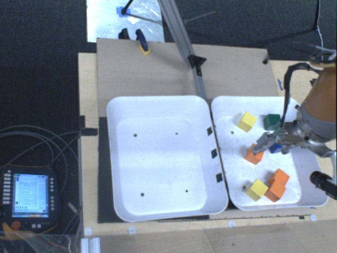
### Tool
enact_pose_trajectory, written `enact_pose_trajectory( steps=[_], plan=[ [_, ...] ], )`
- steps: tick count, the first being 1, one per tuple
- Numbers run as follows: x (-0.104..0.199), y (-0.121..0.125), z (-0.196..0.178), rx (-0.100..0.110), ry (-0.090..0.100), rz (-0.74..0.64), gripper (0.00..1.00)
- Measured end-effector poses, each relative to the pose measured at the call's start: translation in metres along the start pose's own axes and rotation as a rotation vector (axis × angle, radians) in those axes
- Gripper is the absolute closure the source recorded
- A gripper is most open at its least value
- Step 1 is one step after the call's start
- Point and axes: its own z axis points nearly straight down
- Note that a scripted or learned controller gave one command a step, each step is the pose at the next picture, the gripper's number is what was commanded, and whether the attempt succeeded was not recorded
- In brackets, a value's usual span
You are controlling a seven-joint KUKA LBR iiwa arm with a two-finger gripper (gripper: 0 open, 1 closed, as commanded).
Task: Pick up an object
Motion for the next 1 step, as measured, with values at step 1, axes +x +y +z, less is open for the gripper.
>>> enact_pose_trajectory(
  steps=[1],
  plan=[
    [-0.0001, 0.0001, -0.0001, -0.001, 0.0, 0.001, 0.0]
  ],
)
